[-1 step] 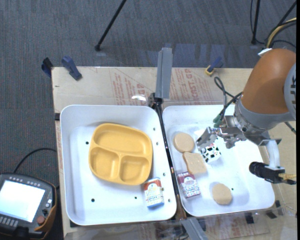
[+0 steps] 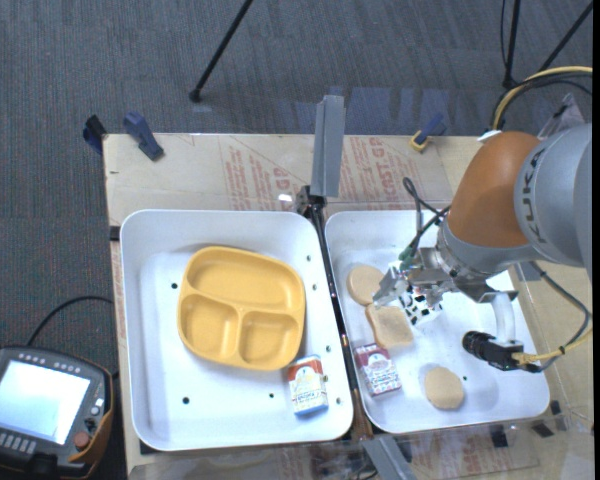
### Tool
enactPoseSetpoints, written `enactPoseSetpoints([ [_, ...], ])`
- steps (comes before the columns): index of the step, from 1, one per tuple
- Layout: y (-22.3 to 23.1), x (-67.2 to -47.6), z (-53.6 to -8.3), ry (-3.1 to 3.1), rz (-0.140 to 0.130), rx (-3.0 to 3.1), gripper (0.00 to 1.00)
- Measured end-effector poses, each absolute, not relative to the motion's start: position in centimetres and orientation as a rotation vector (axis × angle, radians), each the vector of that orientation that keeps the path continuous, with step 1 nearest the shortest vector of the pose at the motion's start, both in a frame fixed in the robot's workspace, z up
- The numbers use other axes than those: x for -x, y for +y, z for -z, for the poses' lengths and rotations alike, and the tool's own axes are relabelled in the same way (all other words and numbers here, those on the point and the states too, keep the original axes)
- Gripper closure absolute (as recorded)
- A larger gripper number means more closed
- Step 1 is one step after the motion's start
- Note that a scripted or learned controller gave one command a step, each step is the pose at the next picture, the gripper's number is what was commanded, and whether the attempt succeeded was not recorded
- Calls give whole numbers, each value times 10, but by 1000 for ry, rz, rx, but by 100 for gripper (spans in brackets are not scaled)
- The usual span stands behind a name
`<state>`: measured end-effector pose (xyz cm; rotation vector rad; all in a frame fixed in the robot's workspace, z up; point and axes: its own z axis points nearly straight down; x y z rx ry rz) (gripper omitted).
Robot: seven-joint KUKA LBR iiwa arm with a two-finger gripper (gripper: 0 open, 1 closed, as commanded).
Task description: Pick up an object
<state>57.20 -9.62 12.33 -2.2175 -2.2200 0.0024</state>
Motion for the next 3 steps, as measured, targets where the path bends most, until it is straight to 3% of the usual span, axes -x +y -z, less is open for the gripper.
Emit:
enactPoseSetpoints([
  [1, -98, -567, -103, -2232, 16, 2251, 0],
  [3, -87, -525, -102, -2251, 39, 2246, 0],
])
